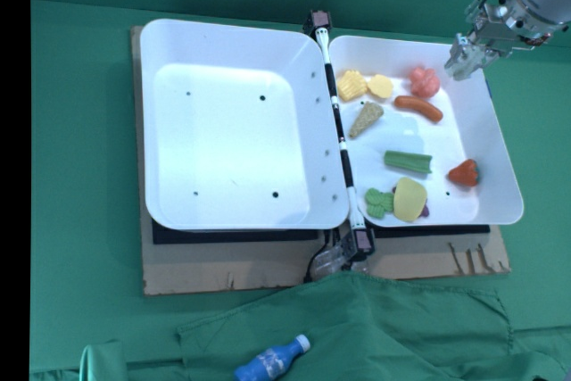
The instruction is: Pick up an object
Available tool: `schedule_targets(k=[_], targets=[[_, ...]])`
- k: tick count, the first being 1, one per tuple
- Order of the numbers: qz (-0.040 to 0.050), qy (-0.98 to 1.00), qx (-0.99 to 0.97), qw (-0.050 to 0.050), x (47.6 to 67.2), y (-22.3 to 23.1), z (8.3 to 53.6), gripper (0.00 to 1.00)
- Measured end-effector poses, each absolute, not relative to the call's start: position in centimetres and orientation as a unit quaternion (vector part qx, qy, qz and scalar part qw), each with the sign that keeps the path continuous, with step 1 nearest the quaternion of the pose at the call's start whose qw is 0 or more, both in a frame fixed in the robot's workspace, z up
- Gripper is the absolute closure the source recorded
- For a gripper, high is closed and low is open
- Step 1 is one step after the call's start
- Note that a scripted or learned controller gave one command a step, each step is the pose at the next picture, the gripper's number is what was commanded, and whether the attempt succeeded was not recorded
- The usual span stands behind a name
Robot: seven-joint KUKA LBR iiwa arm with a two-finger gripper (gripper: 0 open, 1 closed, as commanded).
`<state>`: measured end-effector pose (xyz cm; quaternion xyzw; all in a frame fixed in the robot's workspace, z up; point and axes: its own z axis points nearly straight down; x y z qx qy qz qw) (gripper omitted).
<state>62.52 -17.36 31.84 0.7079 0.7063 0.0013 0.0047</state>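
Gripper [466,58] hovers at right bin's [500,147] 1 o'clock rim; jaw state cannot be told. Pink toy [425,81] lies nearby.

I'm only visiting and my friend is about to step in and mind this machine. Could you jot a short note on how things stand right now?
Pincer: up over the far right corner of the right bin, nothing seen in it; whether it is open or shut cannot be told.

Things: all lie in the right bin. Far end: corn, a yellow piece, a pink piece, a sausage, a tan wedge. Middle: celery. Near end: strawberry, green piece, yellow slice.

Done: nothing lifted yet.

Left: lower onto one item, grip it, raise it. The pink piece lies nearest.
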Motion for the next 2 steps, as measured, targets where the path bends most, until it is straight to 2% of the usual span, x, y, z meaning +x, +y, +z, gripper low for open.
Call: schedule_targets(k=[1, 2], targets=[[0.0006, 0.706, 0.708, 0.004, 62.4, -17.4, 31.8, 0.0], [-0.0024, 0.706, 0.708, -0.002, 62.8, -17.5, 21.4, 0.0]])
